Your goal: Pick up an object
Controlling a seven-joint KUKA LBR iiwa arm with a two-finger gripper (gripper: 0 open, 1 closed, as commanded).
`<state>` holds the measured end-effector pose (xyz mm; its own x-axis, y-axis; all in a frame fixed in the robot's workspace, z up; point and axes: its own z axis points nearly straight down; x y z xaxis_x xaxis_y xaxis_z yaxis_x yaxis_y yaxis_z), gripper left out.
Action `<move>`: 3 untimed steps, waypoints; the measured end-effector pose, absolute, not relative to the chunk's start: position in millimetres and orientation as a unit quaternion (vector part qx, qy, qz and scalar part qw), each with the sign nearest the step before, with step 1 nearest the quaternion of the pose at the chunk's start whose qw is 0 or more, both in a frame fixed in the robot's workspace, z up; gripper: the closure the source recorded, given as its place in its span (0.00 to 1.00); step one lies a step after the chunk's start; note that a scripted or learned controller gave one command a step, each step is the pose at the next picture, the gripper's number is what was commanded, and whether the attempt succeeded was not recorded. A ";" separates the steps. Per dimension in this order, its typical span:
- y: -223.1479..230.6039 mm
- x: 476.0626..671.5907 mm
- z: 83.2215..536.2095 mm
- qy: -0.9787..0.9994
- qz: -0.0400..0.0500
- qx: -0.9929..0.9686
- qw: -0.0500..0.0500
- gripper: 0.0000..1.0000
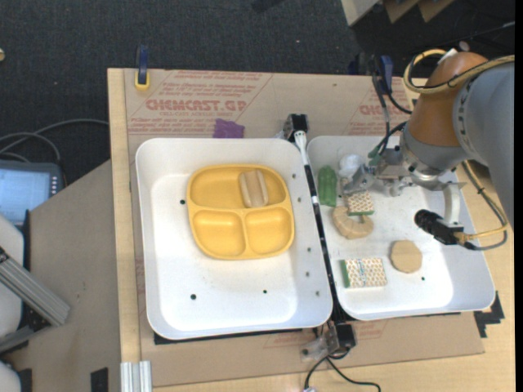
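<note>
- Nearest the camera, a checkered packet (364,273) lies flat in the right bin (466,296), beside a round biscuit (406,256).
- Left bin (163,243) carries a yellow divided plate (240,211) holding a bread roll (253,188).
- My tool (360,188) hangs over the right bin's far part, just above a small patterned piece (359,204); grip state: cannot tell.
- Green item (328,185) lies by the dividing wall.

Two white bins side by side on counter (196,96). Left bin (163,260): yellow divided plate (241,211) bearing a tan bun (253,188). Right bin (441,296): end effector (359,188) above patterned packet (360,203), beside green item (328,185), round biscuit (405,256).
</note>
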<state>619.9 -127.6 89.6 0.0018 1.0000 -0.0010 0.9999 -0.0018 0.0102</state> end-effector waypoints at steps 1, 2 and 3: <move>-126.8 621.9 100.9 0.708 0.004 0.706 0.006 1.00; -126.5 621.2 99.6 0.708 0.003 0.706 0.005 0.00; -100.8 598.9 84.0 0.708 -0.001 0.706 -0.003 0.00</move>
